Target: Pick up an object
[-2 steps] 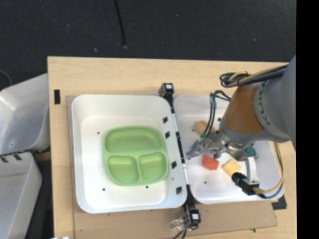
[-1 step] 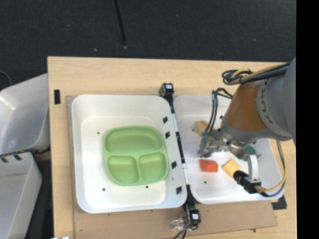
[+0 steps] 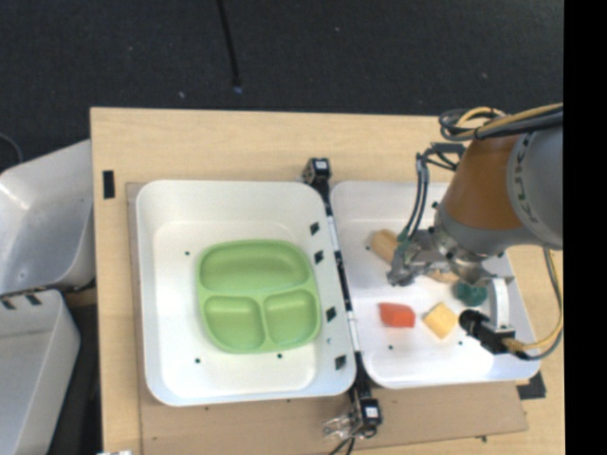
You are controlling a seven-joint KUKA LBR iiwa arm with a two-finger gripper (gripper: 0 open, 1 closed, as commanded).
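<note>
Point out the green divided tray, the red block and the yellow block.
green divided tray (image 3: 258,295): camera view, its central ridge.
red block (image 3: 397,315): camera view, its top face.
yellow block (image 3: 439,320): camera view, its top face.

I am seeing even, fairly bright light falling from overhead, and it is washing out the two white bins: the left bin (image 3: 161,282) and the right bin (image 3: 365,211) are both glowing almost without texture, their walls barely separating from their floors. The green divided tray (image 3: 258,295) is casting only a faint, soft shadow. The arm (image 3: 493,197) is laying a diffuse grey shadow on the right bin beneath it. The far floor is reading dark and grainy. The whole picture is looking soft and low in resolution; the small objects in the right bin are blurring at their edges.
</note>
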